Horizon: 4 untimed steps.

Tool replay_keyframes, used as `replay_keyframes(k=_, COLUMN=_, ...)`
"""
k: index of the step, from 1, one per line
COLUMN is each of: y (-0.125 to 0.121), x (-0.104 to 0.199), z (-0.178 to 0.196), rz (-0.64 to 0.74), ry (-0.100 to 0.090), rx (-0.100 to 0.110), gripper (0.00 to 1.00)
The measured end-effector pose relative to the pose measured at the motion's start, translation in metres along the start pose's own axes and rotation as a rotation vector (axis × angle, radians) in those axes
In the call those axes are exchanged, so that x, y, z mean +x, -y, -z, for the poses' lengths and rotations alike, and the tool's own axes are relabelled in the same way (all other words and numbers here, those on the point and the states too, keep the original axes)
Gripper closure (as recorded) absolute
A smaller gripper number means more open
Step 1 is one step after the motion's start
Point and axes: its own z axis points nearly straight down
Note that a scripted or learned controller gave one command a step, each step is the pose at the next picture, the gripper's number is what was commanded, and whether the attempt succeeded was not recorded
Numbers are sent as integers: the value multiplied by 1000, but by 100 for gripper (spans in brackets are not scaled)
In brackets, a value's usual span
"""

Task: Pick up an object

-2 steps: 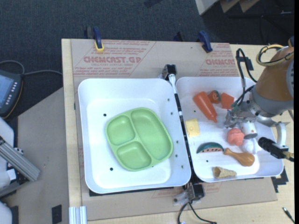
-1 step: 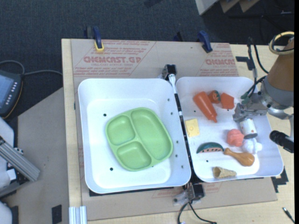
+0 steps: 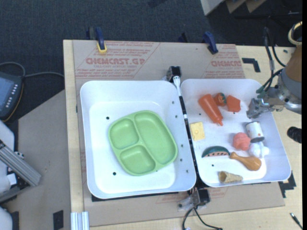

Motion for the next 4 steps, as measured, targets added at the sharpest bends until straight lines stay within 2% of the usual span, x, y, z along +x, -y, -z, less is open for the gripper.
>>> replay_keyframes(k=1, y=-1, x=0, z=28, rz=1, ry=0, rx=0, gripper=100)
replay_keyframes(k=3, y=20, x=107, z=14, rz=4, ry=-5, rx=9, gripper=100)
replay_keyframes(k=4, y=14, x=158, z=18, rz=6, ry=-4, rx=4, gripper=100)
